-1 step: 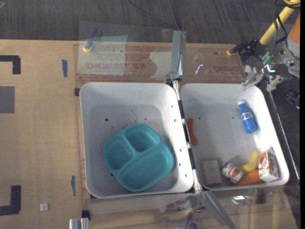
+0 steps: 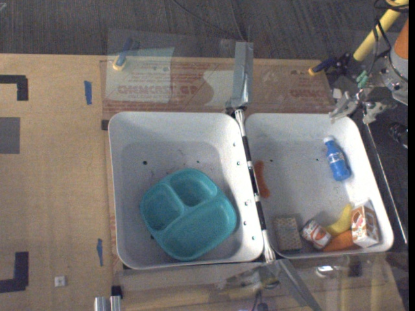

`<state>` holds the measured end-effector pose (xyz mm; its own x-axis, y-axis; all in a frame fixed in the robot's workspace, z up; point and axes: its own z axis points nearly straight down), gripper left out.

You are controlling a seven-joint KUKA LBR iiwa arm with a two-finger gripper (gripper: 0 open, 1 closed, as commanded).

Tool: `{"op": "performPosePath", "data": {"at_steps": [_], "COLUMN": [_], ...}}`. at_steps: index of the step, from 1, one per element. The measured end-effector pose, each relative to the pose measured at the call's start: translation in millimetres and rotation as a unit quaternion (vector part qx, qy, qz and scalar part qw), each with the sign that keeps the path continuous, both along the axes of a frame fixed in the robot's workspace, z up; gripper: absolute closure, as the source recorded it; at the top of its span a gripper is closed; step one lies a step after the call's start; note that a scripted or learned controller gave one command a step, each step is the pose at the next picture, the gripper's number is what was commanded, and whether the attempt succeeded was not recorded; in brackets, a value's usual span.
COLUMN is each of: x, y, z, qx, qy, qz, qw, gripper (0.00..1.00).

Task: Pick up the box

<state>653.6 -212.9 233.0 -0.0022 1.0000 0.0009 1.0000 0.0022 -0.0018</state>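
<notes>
- Camera view, looking down at a slant: I see my gripper (image 2: 353,102) at the upper right, above the far right corner of the right bin (image 2: 285,131), carrying nothing.
- Its pale fingers look spread apart, though they are small and blurred, so I am not certain.
- Nearest it in that bin lies a blue bottle (image 2: 336,160), on its side by the right wall.
- Down in the near right corner stands the box (image 2: 365,226), a small white and red carton, well apart from the gripper.
- Touching the box on its left are a yellow banana (image 2: 340,220) and an orange piece (image 2: 337,240), with a small can (image 2: 316,232) and a grey sponge (image 2: 286,232) beside them.
- A thin orange strip (image 2: 260,178) lies along the bin's left wall.
- The left bin (image 2: 130,135) holds a teal divided plate (image 2: 188,213).
</notes>
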Motion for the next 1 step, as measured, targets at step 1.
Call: {"op": "performPosePath", "data": {"at_steps": [1], "x": [2.2], "y": [71.0], "z": [-86.9], "qx": [0.0001], "qy": [0.002], "qz": [-0.085], "qw": [0.9963], "gripper": [0.0]}}
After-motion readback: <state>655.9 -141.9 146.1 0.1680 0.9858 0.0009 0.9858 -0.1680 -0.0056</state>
